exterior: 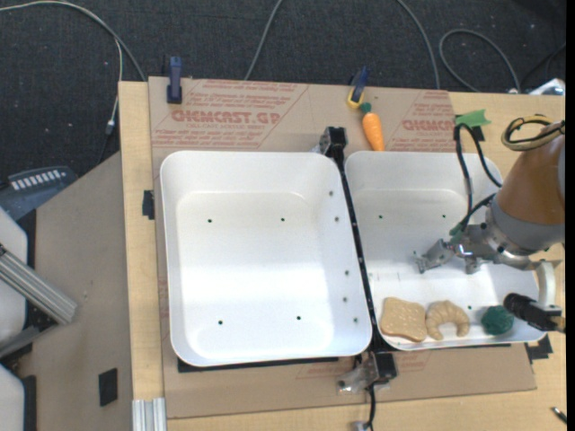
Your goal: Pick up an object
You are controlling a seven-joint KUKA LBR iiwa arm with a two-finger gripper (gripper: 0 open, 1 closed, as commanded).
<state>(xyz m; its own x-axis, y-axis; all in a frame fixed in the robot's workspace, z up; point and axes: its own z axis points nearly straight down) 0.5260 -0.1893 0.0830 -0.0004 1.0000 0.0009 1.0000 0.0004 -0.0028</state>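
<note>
My gripper (429, 257) hovers low over the middle of the right bin (404, 178), pointing left, on the orange-banded arm (530, 196) that comes in from the right. Along that bin's front edge lie a tan toast slice (402, 319), a croissant (446, 318) and a dark green round object (497, 321). All three sit below the gripper in the view and apart from it. Nothing shows at the gripper's tip.
The left bin (180, 241) stands beside the right one, with a black clamp (334, 140) at the top of the divide. An orange carrot (372, 130) lies on the cardboard behind the bins. Cables (467, 169) hang beside the arm.
</note>
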